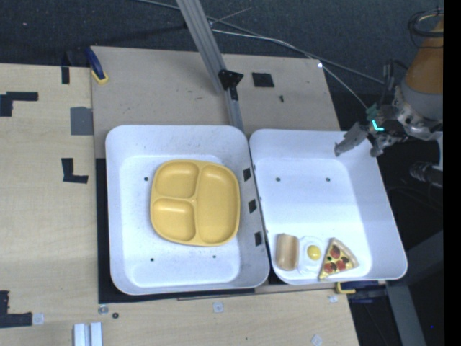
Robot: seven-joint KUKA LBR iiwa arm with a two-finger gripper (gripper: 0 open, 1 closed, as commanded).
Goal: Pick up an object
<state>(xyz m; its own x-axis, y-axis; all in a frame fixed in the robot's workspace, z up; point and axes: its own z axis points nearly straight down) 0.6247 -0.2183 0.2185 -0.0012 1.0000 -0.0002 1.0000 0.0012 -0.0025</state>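
Observation:
Three toy foods lie along the near edge of the right bin (324, 157): a tan bread roll (287, 251), a fried egg (312, 252) and a pizza slice (338, 257). A yellow divided plate (195, 201) rests in the middle of the left bin (122, 193). My gripper (362, 145) hangs over the far right corner of the right bin, well away from the foods. Its fingers stand apart, open, with nothing between them.
A slanted metal pole (209, 45) rises behind the bins and ends at a black clamp near their shared far edge. Cables run across the dark floor at the back. The wooden bench carries black tape marks on the left.

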